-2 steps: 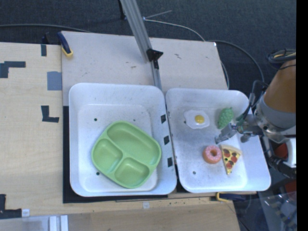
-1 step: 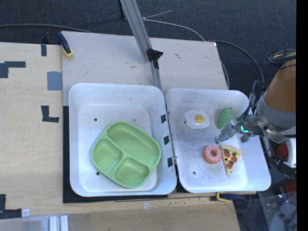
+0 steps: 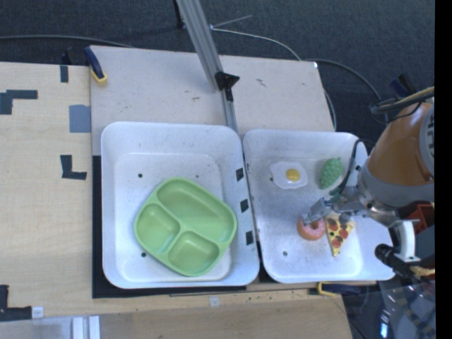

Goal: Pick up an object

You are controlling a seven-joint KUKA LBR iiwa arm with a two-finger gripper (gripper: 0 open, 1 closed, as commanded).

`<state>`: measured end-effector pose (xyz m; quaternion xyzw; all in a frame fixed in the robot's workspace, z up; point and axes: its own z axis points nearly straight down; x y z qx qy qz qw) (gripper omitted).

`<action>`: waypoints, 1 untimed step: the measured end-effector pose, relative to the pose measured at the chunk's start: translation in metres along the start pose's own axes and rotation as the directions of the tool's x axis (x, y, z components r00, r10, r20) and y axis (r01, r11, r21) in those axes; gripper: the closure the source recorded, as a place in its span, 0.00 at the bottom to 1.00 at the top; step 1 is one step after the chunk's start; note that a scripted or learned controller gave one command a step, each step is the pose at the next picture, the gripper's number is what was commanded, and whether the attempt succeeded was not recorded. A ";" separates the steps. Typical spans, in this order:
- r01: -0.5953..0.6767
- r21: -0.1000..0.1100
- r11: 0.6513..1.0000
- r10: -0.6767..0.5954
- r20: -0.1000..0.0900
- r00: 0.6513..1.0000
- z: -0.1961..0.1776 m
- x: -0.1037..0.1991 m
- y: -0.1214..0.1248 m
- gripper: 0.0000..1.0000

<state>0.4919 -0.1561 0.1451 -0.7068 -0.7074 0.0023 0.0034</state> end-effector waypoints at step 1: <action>0.001 -0.002 1.000 -0.001 -0.001 1.000 0.053 0.002 -0.001 0.00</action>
